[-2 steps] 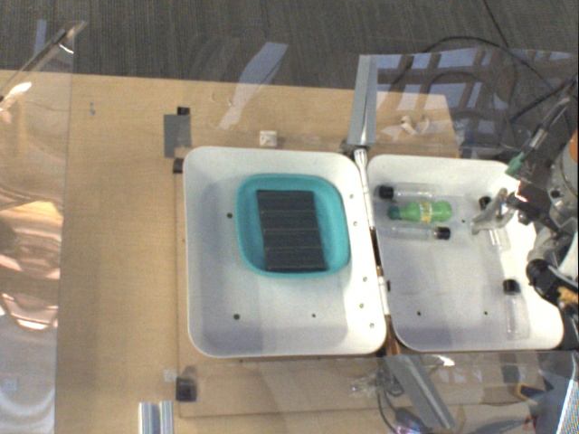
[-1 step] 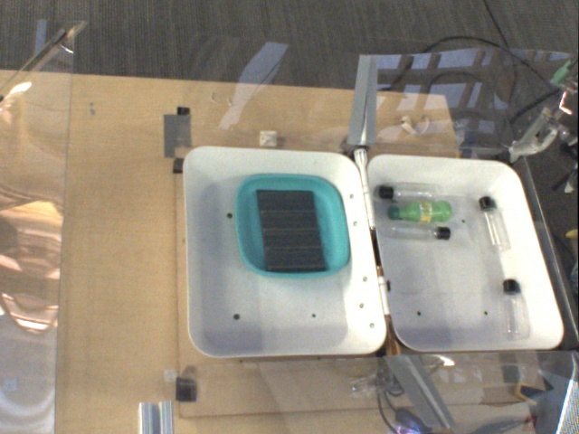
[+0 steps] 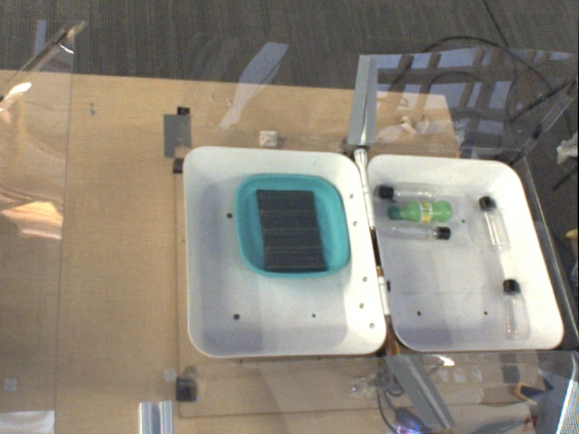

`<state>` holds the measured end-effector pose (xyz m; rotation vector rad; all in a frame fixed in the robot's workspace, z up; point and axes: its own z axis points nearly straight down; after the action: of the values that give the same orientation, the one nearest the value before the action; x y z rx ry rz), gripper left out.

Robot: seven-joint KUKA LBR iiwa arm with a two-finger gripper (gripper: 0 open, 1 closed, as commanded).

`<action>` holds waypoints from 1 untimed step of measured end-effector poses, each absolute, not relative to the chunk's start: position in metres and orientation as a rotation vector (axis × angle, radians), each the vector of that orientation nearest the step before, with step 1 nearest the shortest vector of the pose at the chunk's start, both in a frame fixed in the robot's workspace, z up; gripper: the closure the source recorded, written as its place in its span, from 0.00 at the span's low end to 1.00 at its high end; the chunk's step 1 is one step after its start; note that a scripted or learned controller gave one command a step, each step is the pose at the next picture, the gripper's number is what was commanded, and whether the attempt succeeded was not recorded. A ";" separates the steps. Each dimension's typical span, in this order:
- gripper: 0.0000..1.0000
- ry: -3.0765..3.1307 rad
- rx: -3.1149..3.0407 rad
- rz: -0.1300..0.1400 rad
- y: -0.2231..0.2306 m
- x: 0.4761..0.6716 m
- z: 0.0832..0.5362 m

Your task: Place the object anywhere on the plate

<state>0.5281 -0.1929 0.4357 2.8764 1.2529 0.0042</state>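
A teal square plate [image 3: 337, 235] with rounded corners sits in the upper middle of the left white bin [image 3: 271, 325]. A dark grey ribbed rectangular object [image 3: 289, 231] lies flat on the plate and covers most of its centre. In the right white bin [image 3: 452, 319], a small green bottle [image 3: 422, 212] lies on its side near the top left, between two clear tubes with black caps [image 3: 412, 192] [image 3: 418, 232].
Two more clear black-capped tubes [image 3: 493, 222] [image 3: 514, 307] lie along the right bin's right side. A grey metal post [image 3: 364, 102] rises behind the gap between the bins. A small pale cube [image 3: 268, 138] rests on the wooden bench behind the left bin.
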 end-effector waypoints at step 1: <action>0.00 1.164 2.915 0.002 -0.198 0.488 0.435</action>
<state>0.4885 -0.1975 0.4348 2.9146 1.1644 0.0018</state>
